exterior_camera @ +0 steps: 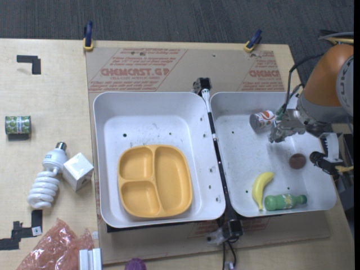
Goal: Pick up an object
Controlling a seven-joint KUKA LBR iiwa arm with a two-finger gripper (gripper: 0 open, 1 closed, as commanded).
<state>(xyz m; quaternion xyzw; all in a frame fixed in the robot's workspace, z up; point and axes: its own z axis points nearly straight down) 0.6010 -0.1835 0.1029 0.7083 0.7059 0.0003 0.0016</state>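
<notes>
The gripper (pixel 277 135) hangs low over the back of the right bin (pixel 236 151), just right of a small can (pixel 261 120) lying on its side; whether it is spread or closed I cannot tell. Nothing is seen held, so this looks like the approach step. A brown puck (pixel 297 161) sits nearby, with a banana (pixel 260 189) and green bottle (pixel 285 201) at the front wall. Next it must centre over the can and descend.

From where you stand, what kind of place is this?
Probably a robotics test lab: a grey-and-orange arm reaches over two white bins, toy banana and green bottle inside, cardboard base clamped down.
</notes>
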